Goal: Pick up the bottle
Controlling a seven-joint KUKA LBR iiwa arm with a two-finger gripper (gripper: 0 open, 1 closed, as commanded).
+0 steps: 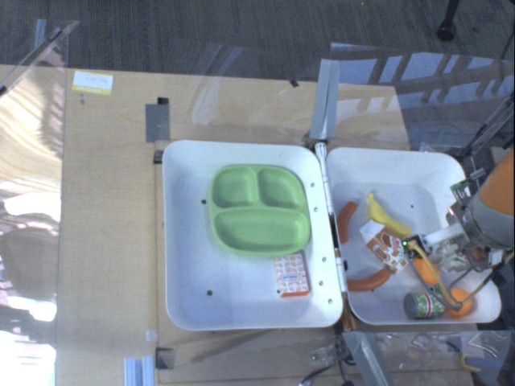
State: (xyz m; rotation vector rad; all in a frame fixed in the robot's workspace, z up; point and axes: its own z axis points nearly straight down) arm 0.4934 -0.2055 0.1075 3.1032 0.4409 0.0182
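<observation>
Your target, the small green bottle with a printed label [425, 305], lies on its side in the lower right corner of the right white bin [402, 166], close to the bin's near wall. Just to its right, touching or nearly so, is an orange round piece [460, 300]. An orange carrot-shaped toy [426, 269] sits just above the bottle, and a brown-and-white printed packet [386, 249] lies up and to the left of it. Further left you have two red sausages [347, 220] [370, 281], with a yellow banana [385, 215] between them and the packet.

The end effector [451, 252] reaches in from the right, above the carrot and apart from the bottle; you cannot tell how far its fingers are spread or whether it grips anything.

In the left white bin [185, 240] rest a green divided plate [260, 209] and, just below it, a small red-and-white carton [291, 275]. Both bins sit on the wooden table [105, 215].
</observation>
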